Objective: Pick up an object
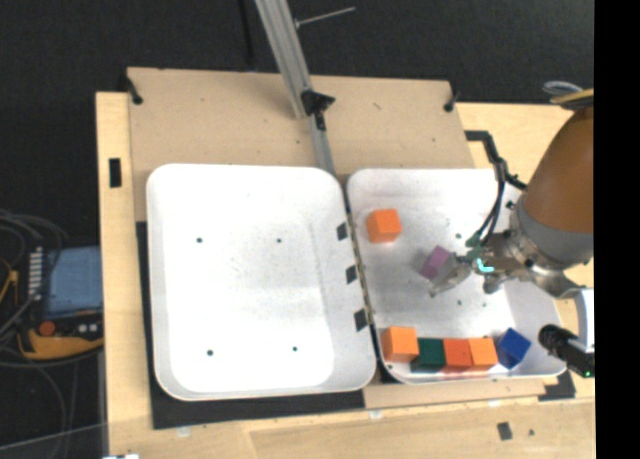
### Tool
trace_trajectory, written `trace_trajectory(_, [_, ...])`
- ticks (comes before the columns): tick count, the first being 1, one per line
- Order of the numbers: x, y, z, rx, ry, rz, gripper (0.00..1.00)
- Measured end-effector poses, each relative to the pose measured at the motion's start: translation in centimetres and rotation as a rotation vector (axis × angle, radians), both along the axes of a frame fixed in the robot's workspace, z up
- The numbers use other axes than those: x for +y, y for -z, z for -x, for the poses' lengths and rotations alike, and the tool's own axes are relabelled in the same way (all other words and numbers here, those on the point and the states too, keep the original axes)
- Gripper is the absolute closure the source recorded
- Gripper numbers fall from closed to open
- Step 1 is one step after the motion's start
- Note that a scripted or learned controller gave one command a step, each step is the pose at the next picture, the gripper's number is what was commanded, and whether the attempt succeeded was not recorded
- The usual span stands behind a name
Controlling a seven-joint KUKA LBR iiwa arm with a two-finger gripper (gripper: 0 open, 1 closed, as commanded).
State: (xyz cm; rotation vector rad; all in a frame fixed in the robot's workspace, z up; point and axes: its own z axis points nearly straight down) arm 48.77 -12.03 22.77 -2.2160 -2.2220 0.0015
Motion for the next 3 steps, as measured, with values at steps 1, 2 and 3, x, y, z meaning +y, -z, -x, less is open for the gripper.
trace_trajectory(1, [0.0, -0.2, -0.1, -0.005, 0.004, 0.001, 0.0])
trace_trajectory(2, [0.7, 4.5, -0.3, 0.001, 0.007, 0.002, 0.0])
trace_trajectory(3, [0.1, 9.1, -0.8, 0.001, 0.005, 0.003, 0.0])
